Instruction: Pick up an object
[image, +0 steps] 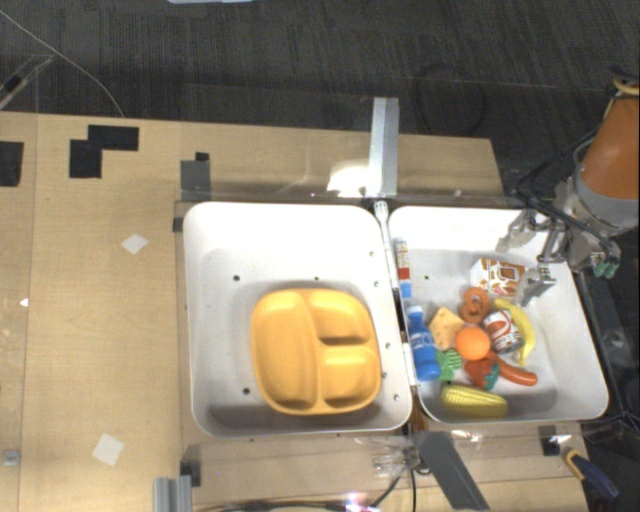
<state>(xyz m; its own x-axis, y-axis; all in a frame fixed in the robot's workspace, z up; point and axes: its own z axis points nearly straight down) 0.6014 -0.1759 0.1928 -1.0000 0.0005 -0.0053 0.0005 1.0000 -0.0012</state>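
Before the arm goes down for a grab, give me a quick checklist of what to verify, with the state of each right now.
1. Gripper over the right bin: ok, at its upper right part.
2. Fingers free of any load: ok, nothing shows between them.
3. Fingers open: ok, they stand apart.
4. Target under the gripper: cannot tell; the packet lies just to its left, not clearly below.
5. Room around a target: not ok, the orange, banana, corn and bottle lie packed together.
6. Left bin: ok, the yellow tray lies apart from the pile.
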